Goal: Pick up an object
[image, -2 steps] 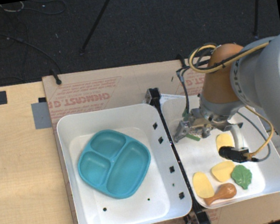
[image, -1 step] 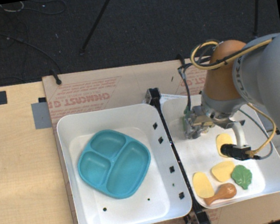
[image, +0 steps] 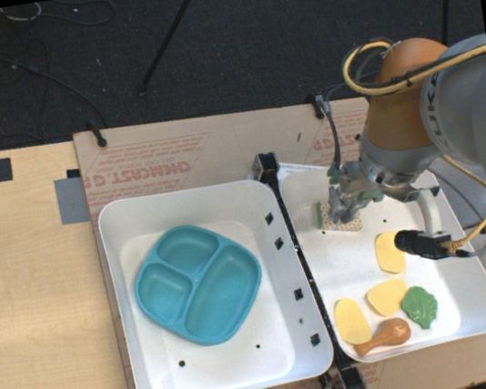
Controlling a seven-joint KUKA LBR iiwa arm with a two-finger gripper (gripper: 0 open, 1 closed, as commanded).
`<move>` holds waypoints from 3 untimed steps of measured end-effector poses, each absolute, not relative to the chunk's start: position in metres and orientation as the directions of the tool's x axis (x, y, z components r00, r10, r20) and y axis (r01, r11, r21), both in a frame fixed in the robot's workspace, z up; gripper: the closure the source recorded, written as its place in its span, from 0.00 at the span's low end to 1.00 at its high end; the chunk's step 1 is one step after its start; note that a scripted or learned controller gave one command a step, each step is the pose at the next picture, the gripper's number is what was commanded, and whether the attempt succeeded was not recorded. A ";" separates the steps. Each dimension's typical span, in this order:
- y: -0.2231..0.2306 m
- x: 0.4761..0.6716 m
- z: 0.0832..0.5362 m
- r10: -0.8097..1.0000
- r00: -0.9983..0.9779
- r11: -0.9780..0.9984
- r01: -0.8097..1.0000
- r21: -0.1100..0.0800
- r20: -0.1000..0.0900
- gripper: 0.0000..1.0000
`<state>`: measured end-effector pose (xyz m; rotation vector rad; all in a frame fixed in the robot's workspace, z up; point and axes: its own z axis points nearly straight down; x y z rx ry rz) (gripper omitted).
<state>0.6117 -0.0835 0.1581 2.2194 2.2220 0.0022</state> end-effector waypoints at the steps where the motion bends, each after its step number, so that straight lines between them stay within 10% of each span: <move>1: -0.080 0.614 0.220 1.000 -0.001 0.001 1.000 0.001 0.000 1.00; 3: -0.042 0.586 0.228 1.000 -0.003 0.003 1.000 -0.006 0.002 1.00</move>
